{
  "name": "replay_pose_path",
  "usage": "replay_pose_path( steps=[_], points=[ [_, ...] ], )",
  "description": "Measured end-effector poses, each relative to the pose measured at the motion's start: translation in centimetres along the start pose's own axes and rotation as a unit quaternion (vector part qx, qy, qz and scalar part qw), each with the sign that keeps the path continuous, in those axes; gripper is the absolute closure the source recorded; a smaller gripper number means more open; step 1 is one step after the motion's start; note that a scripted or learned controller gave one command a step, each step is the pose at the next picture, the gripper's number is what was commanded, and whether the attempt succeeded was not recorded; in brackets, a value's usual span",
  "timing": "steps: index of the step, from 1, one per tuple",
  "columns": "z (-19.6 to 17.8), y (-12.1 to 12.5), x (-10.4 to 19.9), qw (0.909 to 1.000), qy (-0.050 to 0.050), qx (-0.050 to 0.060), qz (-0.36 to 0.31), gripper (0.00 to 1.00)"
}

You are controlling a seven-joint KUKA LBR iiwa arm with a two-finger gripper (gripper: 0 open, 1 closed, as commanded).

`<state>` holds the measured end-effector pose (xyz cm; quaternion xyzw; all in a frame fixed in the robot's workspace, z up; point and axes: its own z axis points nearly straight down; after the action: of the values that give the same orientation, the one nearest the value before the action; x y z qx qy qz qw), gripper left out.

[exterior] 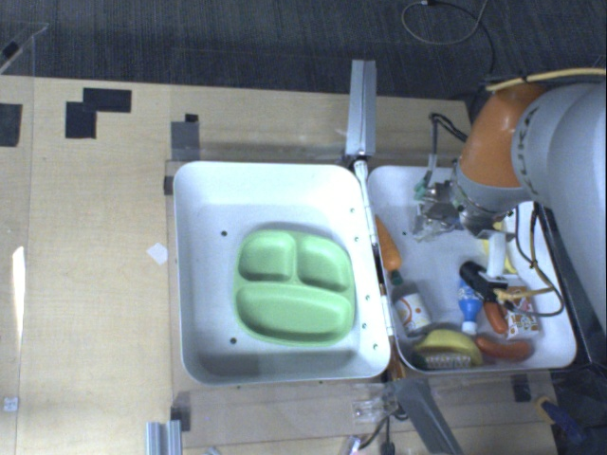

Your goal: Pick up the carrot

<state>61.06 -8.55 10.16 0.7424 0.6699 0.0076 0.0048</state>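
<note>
Carrot (386, 245) lies along the left wall of the right bin (560, 354), near its upper half, pointing toward a small can (412, 309) below it. Gripper (438, 209) hangs just right of the carrot, apart from it; whether its jaws are apart cannot be told. Left bin (204, 254) holds a green divided tray (294, 285).

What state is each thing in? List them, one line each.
carrot: lying along the right bin's left wall, not gripped.
claw: low in the right bin, apart from the carrot.
green tray: flat in the left bin, compartments bare.
banana: lying at the right bin's near edge.
</note>
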Motion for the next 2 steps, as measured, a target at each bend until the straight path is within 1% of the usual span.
replay_pose_path(
  steps=[1, 2],
  points=[
    [1.4, 5.5, -2.2, 0.9989, -0.002, 0.007, -0.047, 1.00],
    [-8.5, 3.6, 5.3, 0.9995, -0.002, 0.005, 0.030, 1.00]
  ],
)
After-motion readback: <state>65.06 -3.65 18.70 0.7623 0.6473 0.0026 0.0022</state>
